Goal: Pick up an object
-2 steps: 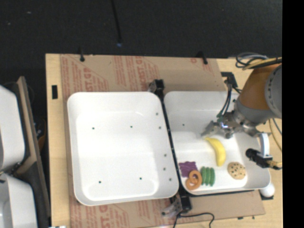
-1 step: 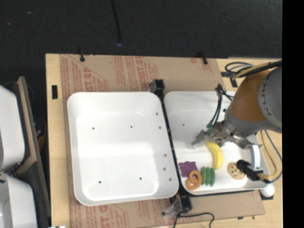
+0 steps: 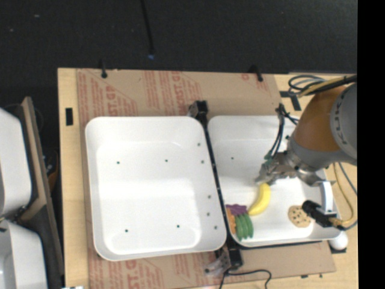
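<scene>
**Camera view, read from 9 o'clock to 3 o'clock.** At the 9 o'clock edge, white containers (image 3: 12, 155) are cut off by the frame, and their full form cannot be made out. A brown cardboard sheet (image 3: 138, 92) with red printing is laid on the tabletop (image 3: 71, 221), and both bins are seated on it. The left bin (image 3: 150, 185) is shown whole, its floor marked by a few small dark dots. The right bin (image 3: 240, 143) is set just beside it; its 3 o'clock part is covered by the arm (image 3: 310, 155).

At the right bin's 7 o'clock corner, a small toy (image 3: 240, 221) in purple, orange and green is seen against the wall; its shape is too blurred to be named.

The banana (image 3: 260, 200) lies on the floor of the right bin, toward the 6 o'clock wall, just beside the toy at its 1 o'clock side. Its long axis is set from about 1 o'clock to 7 o'clock, with the upper tip pointed at the jaws and the lower tip toward the toy. Which end bears the stem cannot be told.

The jaws are placed directly over the banana's upper tip. They are blurred and partly masked by cables, so it cannot be told whether they are spread or pressed together, or whether the tip is touched.

A round tan cookie (image 3: 298, 215) with dark specks is seen at 4 o'clock from the banana, apart from it.
</scene>
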`<state>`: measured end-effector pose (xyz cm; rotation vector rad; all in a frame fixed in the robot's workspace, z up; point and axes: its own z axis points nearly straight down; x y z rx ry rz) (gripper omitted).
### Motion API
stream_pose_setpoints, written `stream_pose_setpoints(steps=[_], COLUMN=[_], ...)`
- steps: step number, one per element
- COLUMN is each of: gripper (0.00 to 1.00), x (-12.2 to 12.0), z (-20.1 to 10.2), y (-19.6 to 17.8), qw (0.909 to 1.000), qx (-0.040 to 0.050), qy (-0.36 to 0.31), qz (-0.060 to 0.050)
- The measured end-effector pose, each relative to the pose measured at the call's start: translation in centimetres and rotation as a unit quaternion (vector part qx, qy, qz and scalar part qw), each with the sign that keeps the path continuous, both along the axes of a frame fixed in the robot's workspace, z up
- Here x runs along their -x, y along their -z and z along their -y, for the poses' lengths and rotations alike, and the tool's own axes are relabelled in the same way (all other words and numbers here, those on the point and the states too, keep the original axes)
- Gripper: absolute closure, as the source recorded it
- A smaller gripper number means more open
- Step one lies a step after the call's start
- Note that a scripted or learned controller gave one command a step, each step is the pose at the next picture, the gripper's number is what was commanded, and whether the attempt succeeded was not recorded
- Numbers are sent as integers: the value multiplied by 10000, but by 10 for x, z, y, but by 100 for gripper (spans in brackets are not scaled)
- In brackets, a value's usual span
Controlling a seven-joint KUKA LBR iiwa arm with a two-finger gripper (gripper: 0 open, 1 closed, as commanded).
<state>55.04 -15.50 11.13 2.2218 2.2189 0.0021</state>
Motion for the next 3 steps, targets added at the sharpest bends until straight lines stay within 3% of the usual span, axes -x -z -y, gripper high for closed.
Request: stream_pose_setpoints(steps=[1,2,3], gripper=[100,100,100], x=[-70,-56,-57], z=[-33,-26,-26], y=[-4,11,0], qw=[10000,9999,9999], qx=[1,3,5], qy=[15,-101,-100], qz=[6,-12,1])
